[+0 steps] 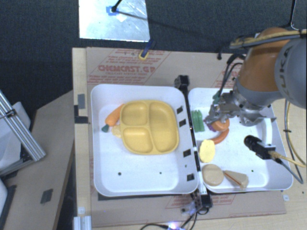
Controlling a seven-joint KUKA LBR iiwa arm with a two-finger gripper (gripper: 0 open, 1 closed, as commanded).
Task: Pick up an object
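In the right bin (268, 176), your gripper (217, 118) sits right over the orange piece (221, 125), the curved orange sausage (219, 137) just below; can't tell the fingers' spread.

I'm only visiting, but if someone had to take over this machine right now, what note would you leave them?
End effector: low in the right bin, over an orange piece; grip state unclear.
Right bin also has a green piece, a yellow piece, a round tan piece and a wedge.
Left bin: yellow divided tray, carrot.
Done: nothing visibly lifted. Left: pick one object.
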